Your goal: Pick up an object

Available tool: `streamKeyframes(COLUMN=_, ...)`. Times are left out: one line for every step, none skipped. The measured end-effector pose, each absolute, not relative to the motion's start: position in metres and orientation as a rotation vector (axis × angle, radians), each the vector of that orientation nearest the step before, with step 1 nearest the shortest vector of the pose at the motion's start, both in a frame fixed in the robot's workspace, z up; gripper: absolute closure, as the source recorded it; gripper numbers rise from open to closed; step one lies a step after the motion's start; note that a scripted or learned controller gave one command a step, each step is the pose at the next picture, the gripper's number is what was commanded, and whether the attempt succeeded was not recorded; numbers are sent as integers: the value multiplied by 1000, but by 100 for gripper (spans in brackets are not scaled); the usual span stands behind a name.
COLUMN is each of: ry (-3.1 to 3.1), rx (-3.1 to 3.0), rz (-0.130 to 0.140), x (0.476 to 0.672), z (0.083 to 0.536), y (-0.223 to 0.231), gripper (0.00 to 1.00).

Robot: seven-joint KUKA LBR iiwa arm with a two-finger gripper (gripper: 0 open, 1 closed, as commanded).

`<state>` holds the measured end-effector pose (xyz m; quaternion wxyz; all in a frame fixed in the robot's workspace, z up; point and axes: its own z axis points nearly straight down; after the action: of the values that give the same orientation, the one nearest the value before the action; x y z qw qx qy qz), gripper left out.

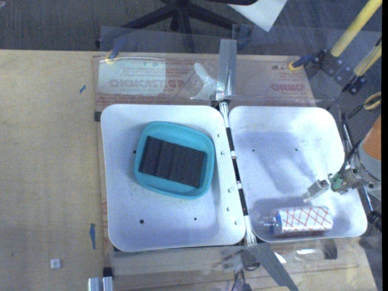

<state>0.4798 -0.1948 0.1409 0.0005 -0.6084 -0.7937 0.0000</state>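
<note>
A cylindrical bottle (301, 219) lies on its side along the near edge of the right bin (285, 132), its long axis running roughly parallel to that edge, blue cap end pointing toward the divider between the bins. Its white body carries a red diamond lattice pattern. The gripper (321, 187) hangs above the bin's right edge, just beyond the bottle and apart from it; whether it is released or clenched cannot be told. In the left bin (121, 211), a teal tray (148, 135) holds a dark ridged block (173, 162).
</note>
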Motion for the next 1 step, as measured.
streamKeyframes(ry=-2362, rx=-2069, rz=0, x=479, z=126, y=-193, gripper=0)
